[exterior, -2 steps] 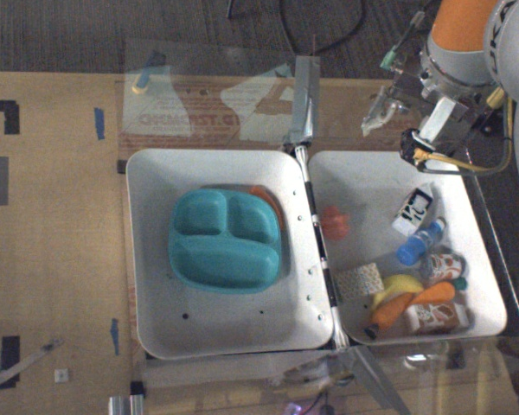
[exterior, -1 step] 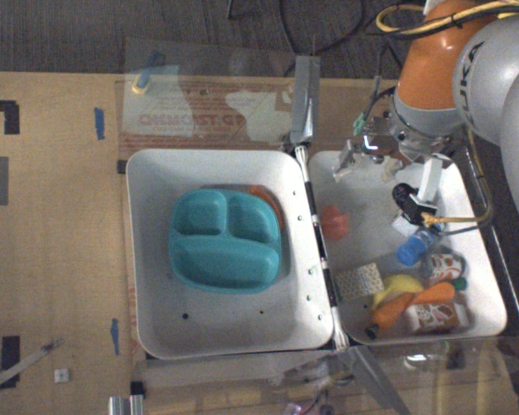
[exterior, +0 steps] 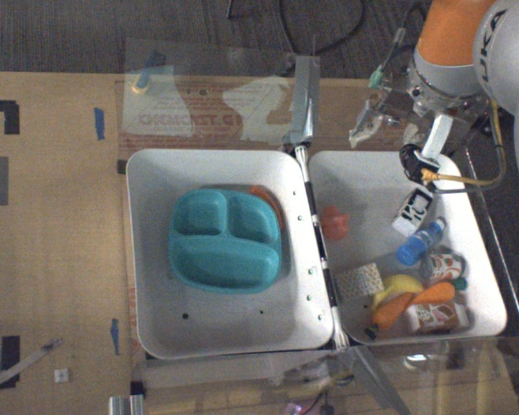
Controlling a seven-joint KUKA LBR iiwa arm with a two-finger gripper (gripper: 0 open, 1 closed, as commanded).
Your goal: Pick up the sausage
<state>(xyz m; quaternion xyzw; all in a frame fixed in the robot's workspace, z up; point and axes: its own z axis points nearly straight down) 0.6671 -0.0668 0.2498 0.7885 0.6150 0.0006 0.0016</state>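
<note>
In the near corner of the right-hand shallow white bin [exterior: 484, 258], a small pile lies close together: a white carton with a brown label [exterior: 434, 317], an orange carrot-shaped toy [exterior: 408, 304], a yellow rounded piece [exterior: 396, 284], a speckled beige pad [exterior: 361, 278] and a can with a dark top [exterior: 443, 266]. Just beyond them a small blue bottle [exterior: 419, 242] lies tilted. No item in the pile can be told for certain as the sausage. Left of these, the left bin [exterior: 147, 258] holds a teal compartment tray [exterior: 226, 239]. Farther back, the hand [exterior: 369, 124] hangs over the right bin's far rim; whether it is spread or pressed together cannot be told.
</note>
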